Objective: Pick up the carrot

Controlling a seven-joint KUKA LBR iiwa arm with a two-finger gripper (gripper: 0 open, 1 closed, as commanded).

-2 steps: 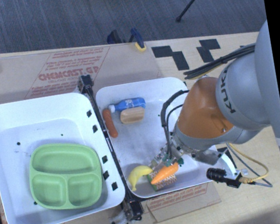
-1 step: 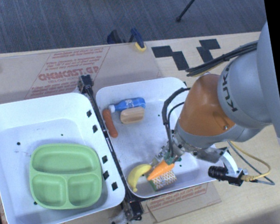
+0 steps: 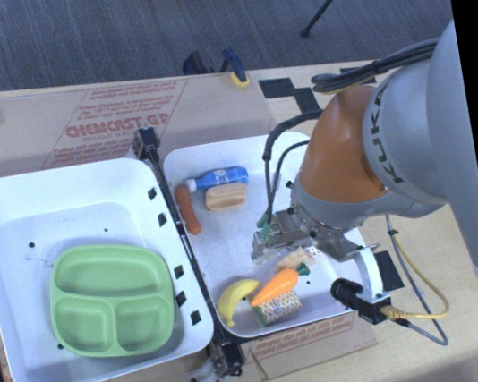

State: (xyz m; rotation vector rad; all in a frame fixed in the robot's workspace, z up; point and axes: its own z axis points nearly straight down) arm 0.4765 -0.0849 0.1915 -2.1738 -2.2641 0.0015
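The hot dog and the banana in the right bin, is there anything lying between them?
No. In the camera view, bare white bin floor runs between the hot dog and the banana.

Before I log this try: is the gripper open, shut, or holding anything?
Gripper: cannot tell. It sits just above the carrot in the right bin.

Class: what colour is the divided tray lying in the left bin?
Light green; the tray shows clearly in the camera view.

Orange carrot [image 3: 274, 286] lying tilted, right bin's near edge, touching banana.
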